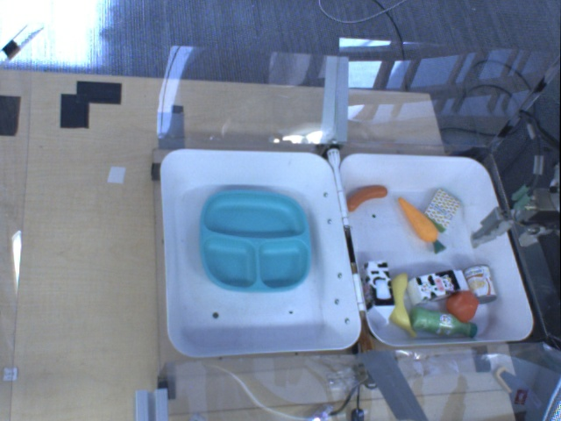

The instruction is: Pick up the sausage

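- Here, the pincer hangs at the right rim of the right bin, about mid-height along that wall; whether it is spread or pressed together I cannot tell, as the tip is small and blurred.
- Leftward of the pincer the bin floor lies bare for a stretch, so the upper half of the bin offers open room; the wall beside it and the bin's far corner close in the space behind and above.
- The sausage lies well to the pincer's left and slightly farther up the view, near the divider between the two bins, tilted with its right end raised, apart from everything else.
- Between pincer and sausage sit a carrot and a small patterned box, close together, the box nearer the pincer.
- Below the pincer, along the near wall, a cluster crowds together: a small can, a tomato, a milk carton, a green bottle, a banana and a black-and-white carton.
- Far left of the pincer, the left bin bears a blue divided plate.
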`<state>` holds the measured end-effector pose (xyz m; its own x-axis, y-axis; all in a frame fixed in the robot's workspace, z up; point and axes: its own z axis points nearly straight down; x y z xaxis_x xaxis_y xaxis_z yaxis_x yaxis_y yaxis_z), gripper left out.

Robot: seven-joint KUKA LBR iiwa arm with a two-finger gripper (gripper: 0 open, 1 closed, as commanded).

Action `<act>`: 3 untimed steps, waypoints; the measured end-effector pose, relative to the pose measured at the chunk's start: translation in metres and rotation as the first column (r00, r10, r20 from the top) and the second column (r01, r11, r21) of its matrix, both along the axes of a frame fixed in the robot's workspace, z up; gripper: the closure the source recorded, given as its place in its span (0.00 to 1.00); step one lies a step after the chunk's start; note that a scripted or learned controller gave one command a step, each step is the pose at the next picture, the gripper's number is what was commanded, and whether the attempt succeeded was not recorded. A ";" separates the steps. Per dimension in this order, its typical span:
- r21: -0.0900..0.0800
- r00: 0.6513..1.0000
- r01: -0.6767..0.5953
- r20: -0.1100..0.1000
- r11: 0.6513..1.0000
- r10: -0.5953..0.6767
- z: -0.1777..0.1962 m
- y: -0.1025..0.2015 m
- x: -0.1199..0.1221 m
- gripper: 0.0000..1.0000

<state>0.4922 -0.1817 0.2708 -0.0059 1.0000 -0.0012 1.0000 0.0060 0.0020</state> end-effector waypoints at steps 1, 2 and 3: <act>-0.005 0.850 -0.527 0.003 0.850 0.527 0.117 -0.015 0.043 0.00; -0.008 0.648 -0.761 0.003 0.648 0.761 0.165 0.011 0.087 0.00; -0.008 0.298 -0.954 0.001 0.298 0.954 0.165 0.053 0.125 0.00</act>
